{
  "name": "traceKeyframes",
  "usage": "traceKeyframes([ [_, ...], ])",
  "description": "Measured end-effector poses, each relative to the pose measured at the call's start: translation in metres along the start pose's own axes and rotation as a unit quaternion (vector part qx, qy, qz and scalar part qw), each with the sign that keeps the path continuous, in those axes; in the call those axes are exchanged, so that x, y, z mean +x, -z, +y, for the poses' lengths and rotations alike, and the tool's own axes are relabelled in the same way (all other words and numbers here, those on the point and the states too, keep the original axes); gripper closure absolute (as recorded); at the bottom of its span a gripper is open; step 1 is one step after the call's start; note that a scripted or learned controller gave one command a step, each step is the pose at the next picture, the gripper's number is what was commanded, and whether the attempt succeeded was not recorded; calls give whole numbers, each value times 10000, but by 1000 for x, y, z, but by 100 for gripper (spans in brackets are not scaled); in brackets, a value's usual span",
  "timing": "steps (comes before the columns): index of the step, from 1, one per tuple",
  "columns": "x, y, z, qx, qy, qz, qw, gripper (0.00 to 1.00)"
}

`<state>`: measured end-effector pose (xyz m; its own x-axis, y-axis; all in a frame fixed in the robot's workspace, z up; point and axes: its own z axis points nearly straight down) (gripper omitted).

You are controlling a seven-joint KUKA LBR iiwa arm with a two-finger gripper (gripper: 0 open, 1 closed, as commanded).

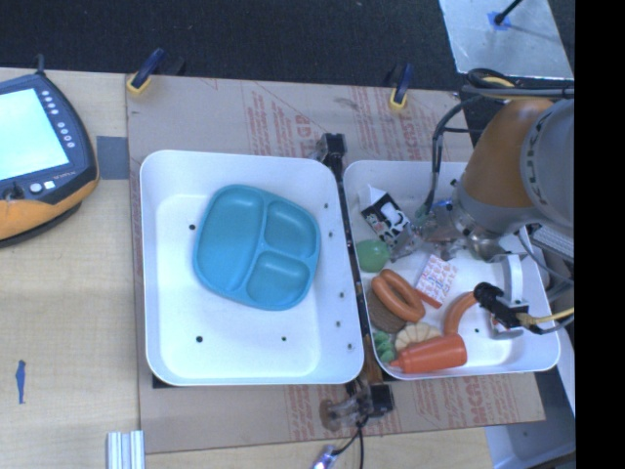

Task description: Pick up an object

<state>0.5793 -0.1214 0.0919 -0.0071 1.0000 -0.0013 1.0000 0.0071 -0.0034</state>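
Inside the right-hand shallow white bin (532,360), the candidates for picking lie crowded together, and no one of them is plainly the target. Nearest the bin's left wall sit a small round green toy (371,255) and, below it, a brown-and-orange hot-dog toy (395,298); toward the bin's front edge an orange carrot-shaped toy (432,355) lies beside a pale corn-like piece (417,334). A curved orange sausage toy (457,311) sits toward the bin's middle, with a pink-and-white printed packet (436,277) above it and a black-and-white printed box (386,216) near the bin's back left.

The grey arm with its orange band (508,164) leans over the bin's right half, and the hand (439,234) appears to be low near the packet and the box; whether it is spread or closed I cannot tell, since it is lost in clutter and shadow.

The main risk, I judge, is a poor grasp in such a tight pile: the hand may close on two toys, push one aside, or slip off a rounded shape. The bin's walls also limit the approach to pieces at the edges, and loose cables (444,145) hang close by.

Left of this bin, a second white bin (161,262) holds a blue sectioned plastic plate (258,246). Farther left on the wooden surface (68,340) rests a handheld control pendant (39,154).
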Motion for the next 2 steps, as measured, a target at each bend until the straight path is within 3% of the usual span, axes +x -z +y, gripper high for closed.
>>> traceKeyframes([
  [1,26,1,59,24,-19,-12,10000,0],
  [2,23,12,58,71,-5,-27,10000,100],
])
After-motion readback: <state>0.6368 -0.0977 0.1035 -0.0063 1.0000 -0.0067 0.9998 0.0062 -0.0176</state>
